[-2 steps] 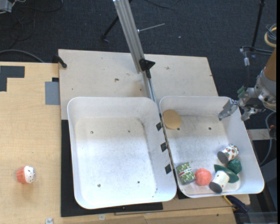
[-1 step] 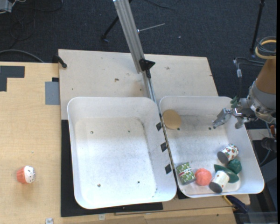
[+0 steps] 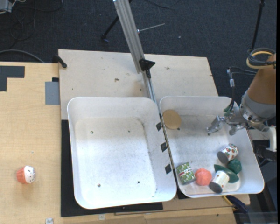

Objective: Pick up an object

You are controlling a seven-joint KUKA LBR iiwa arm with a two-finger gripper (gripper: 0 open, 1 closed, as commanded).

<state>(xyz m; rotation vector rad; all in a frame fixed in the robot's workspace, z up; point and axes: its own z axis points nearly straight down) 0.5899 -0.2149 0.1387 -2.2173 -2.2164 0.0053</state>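
Tool (image 3: 216, 125) near tan disc (image 3: 171, 119)

We see the gripper (image 3: 218, 125) above the right bin (image 3: 196, 190), toys clustered in its near corner, left bin (image 3: 77, 125) beside it

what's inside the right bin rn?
Right bin holds a tan disc near its left wall, and at the front a green-and-white packet, red ball, white cup, dark green piece and patterned ball. Whatever lies under that pile is covered.
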